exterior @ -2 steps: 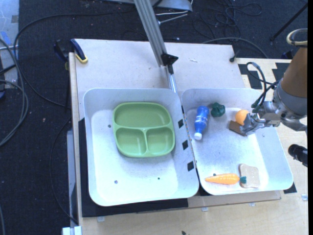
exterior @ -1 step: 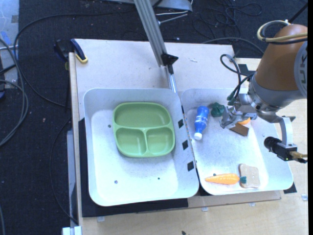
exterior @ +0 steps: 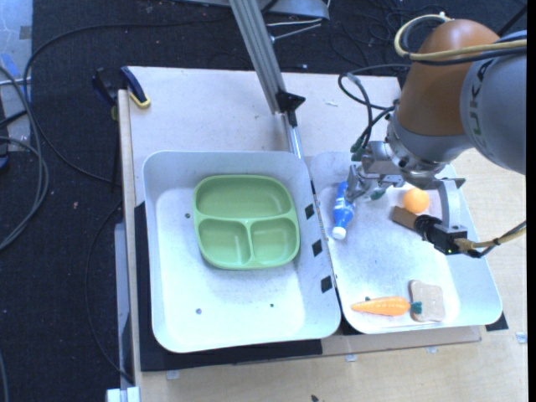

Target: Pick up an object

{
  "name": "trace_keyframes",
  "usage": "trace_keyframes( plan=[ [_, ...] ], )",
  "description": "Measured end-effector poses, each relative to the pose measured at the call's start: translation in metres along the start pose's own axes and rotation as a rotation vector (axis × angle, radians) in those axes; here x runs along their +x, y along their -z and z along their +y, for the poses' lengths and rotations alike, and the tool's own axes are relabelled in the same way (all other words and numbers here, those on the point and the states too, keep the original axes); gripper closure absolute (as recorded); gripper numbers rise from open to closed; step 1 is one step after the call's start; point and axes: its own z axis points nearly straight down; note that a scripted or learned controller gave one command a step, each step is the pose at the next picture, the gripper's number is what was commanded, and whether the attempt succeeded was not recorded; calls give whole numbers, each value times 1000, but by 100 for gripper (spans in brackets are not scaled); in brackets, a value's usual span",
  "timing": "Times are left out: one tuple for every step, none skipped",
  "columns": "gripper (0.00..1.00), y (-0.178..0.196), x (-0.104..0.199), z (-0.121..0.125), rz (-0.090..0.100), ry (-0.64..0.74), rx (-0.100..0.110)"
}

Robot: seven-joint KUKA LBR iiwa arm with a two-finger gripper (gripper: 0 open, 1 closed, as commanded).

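Positioned right of the frame's centre, the claw [exterior: 362, 184] is lowered into the right bin [exterior: 469, 308], directly above the upper end of a blue and white tube [exterior: 342, 211]. Whether anything is gripped cannot be determined from the camera view, as the wrist housing hides the tips.

The tube is located along the left edge of the right bin, lying flat with its white cap pointing toward the lower frame. It is judged to be light, somewhat squeezable and smooth-skinned, so slippage is to be expected. A hold across the narrow width near mid-body is recommended, away from the tapered cap.

Other candidates are present in the same bin: an orange ball [exterior: 414, 199] just right of the claw, likely to roll; a brown block [exterior: 405, 217] below it; a toy carrot [exterior: 382, 306] and a tan piece [exterior: 426, 300] at the lower edge. A green divided plate [exterior: 247, 221] is seated in the left bin [exterior: 167, 308].
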Motion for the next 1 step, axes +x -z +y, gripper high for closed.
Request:
trace_keyframes(
  plan=[
    [100,-16,47,28,-2,-2,1]
  ],
)
